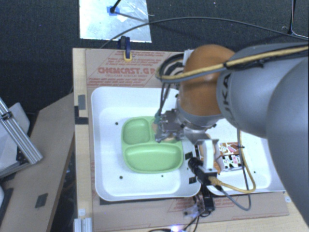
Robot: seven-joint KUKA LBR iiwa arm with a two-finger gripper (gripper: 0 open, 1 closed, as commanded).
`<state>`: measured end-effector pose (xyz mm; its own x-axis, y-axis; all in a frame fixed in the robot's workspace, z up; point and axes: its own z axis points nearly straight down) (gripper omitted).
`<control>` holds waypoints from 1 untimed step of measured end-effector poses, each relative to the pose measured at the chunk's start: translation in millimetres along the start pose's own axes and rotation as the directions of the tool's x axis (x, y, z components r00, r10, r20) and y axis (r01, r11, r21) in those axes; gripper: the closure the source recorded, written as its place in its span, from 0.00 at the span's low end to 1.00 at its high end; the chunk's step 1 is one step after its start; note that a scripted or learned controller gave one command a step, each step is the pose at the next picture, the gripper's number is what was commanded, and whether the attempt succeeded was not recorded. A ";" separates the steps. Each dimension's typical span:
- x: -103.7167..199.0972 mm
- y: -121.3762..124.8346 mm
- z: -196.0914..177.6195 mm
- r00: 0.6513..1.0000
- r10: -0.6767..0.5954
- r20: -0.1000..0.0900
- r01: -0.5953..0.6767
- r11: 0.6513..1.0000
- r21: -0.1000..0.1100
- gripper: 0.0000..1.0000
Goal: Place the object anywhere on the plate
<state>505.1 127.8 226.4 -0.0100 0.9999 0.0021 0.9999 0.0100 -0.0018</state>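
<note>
The gripper [165, 129] is hanging over the right edge of the pale green, three-compartment plastic plate [150, 159], just above the spot where the plate's far right section should be; whether it is spread or closed I cannot tell, since the wrist is blocking the view from above. A small tan-looking patch is peeking out just under it at the plate's right rim, which may be the object, but it is too hidden and small to name or to say whether it is being held or already lying on the plate. Judging from that, the task is looking close to its end: the tool is sitting over the plate, and what is left is confirming the release and lifting clear. The plate is lying in the left shallow white bin [107, 129] on the worktop. The grey arm with its orange band [205, 81] is reaching in from the right, bending steeply down at the wrist, cables looping around it.
</note>
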 end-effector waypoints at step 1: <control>32.8 -14.3 3.8 1.000 0.001 0.000 -0.001 1.000 -0.001 1.00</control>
<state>490.5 160.4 222.7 -0.0087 1.0000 0.0021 1.0000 0.0087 -0.0010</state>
